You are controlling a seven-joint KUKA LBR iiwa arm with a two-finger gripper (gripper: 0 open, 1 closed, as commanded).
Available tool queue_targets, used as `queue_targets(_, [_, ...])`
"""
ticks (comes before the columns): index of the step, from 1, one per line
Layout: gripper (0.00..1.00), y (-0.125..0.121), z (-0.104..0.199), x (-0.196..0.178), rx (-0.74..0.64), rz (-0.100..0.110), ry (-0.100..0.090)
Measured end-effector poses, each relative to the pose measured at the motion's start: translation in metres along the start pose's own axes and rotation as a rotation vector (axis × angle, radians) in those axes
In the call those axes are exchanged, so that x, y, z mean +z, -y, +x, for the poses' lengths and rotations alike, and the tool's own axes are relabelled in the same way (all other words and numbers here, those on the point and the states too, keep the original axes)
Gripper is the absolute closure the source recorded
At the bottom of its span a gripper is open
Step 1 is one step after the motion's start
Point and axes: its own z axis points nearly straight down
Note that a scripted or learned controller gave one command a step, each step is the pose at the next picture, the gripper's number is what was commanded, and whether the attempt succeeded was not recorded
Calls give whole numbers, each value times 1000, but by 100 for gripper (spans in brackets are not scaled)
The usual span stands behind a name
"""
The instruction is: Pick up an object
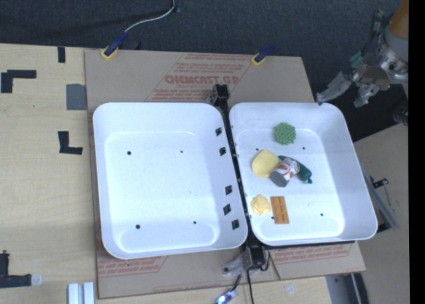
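Arm (398, 24) raised at upper right, end effector (362, 90) beyond right bin (332, 229), grip state unclear.

— Where do the bins sit?
— Side by side on a cardboard sheet (199, 80) that lies on the worktop (40, 183). The left bin (106, 163) touches the right bin (345, 163) along a line of clips between them.
— What lies in the right one?
— A round ball (285, 133) toward the far wall. Nearer, a rounded lump (263, 163) touches a small figure (289, 170) on its right. Nearer still, a small lump (260, 204) sits just beside a flat block (279, 210), which is on its right.
— And the arm?
— The gripper (362, 87) hangs beyond the right bin's far right corner, outside it.
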Motion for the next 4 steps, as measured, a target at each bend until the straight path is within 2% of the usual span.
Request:
queue_targets(1, [0, 12, 26, 208, -2, 7, -1])
queue_targets(2, [100, 9, 25, 189, -2, -1, 2])
queue_targets(3, [100, 12, 6, 10, 0, -17, 7])
queue_targets(4, [100, 5, 34, -150, -5, -18, 5])
